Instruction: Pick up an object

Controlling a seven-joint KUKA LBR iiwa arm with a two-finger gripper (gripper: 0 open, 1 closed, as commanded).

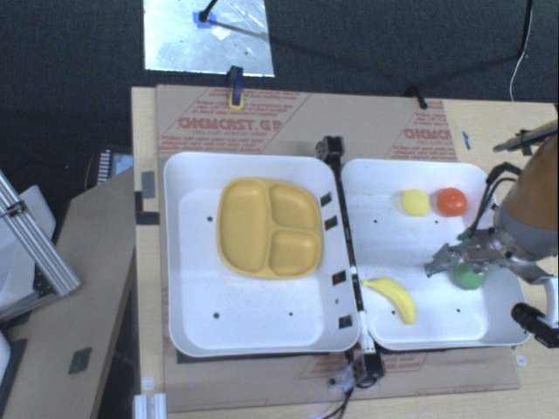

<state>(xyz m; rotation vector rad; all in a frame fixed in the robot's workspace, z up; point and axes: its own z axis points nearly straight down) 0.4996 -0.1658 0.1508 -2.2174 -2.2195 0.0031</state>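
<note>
We judge the step in hand to be the closing-in on a target: the gripper (465,264) is low in the right bin (437,326), right over a small green ball (470,277), and that ball looks to be the thing we are after. Nearest the camera in that bin lies a banana (393,296), curved and yellow, by the bin's left wall and apart from the gripper. The green ball sits toward the bin's right side, round and partly covered by the grey metal of the fingers, so we see only its lower half. The fingers seem spread to either side of the ball, but we cannot tell from this slant whether they are open around it or already pressed against it. If they are not yet closed, the next move calls for a squeeze centred on the ball, since a round thing will roll away from an off-centre pinch, and then a straight lift. Farther back lie a yellow lemon (416,202) and an orange tomato (452,201), just beside each other. In the left bin (196,321) rests a yellow divided plate (266,226).
</note>
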